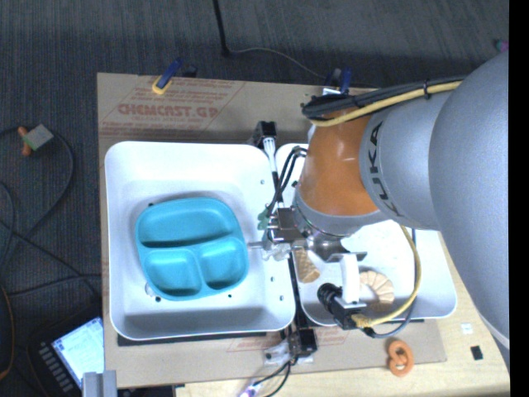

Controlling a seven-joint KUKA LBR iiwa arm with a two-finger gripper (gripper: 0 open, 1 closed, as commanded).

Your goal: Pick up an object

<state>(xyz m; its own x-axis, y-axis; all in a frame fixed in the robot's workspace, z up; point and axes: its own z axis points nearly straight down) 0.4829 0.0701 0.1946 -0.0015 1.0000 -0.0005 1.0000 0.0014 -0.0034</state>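
Arm: the grey KUKA arm with its orange band (335, 172) loomed over the right white bin (438, 300).
Gripper: (318, 259) hidden beneath the wrist; state impossible to tell.
Object: tan ridged piece (382, 288) lay in the right bin.
Left bin: (124, 164) held a blue divided plastic tray (192, 245).

The arm (388, 172) hides most of the right bin (438, 300) — gripper fingers unreadable.

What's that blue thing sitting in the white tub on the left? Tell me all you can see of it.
The blue tray is a turquoise, smooth, plastic-looking dish with rounded corners. It has three compartments: one long one along the far side and two smaller ones nearer the camera. It lies flat, slightly turned, on the floor of the left bin, open side up. Nothing shows in its compartments.
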